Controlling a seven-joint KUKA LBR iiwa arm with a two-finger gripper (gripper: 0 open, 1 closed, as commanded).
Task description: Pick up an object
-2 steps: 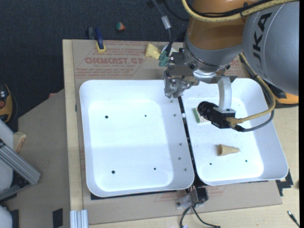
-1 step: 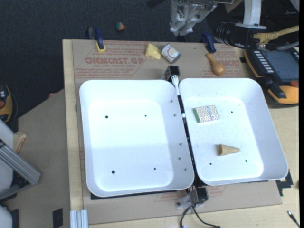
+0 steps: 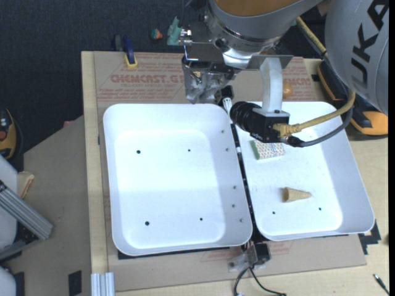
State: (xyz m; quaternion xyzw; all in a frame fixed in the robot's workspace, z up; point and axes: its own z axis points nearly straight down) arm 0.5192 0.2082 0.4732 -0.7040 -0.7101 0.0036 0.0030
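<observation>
The bench [image 3: 92, 165] carries the left bin [image 3: 123, 227] and the right bin [image 3: 345, 190] side by side. The arm [image 3: 259, 5] hangs over their far edge, its gripper [image 3: 207, 86] just beyond the left bin's rim. In the right bin lie a patterned packet [image 3: 269, 149] and, nearer the front, a small tan cone [image 3: 296, 195].

My arm [image 3: 271, 5] reaches in from the far right, its orange band uppermost and wrist bent down, setting the pincer [image 3: 207, 91] low at the far side.
</observation>
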